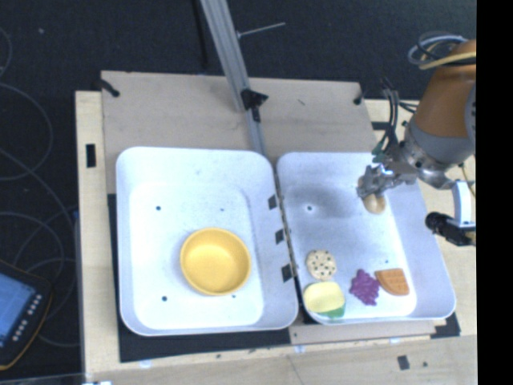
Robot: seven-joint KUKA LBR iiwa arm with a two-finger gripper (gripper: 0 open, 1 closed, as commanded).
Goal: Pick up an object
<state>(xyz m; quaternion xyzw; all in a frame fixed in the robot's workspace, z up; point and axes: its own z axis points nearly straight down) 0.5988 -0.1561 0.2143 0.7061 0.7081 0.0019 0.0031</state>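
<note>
One small tan object [374,204] sat in the right bin [321,183], toward its far right side, directly beneath the gripper [373,186]. The gripper fingers appeared to touch its top; whether they clamped it could not be determined.

Four further items lay along the near edge of the same bin: one round speckled cookie [321,264], one yellow-green piece [324,299] in the near left corner, one purple grape cluster [365,286], and one orange wedge [393,281]. These four were close together and well apart from the tan object.

The far left portion of the right bin offered open floor.

The left bin [160,183] held one yellow bowl [214,261], near its right wall.
</note>
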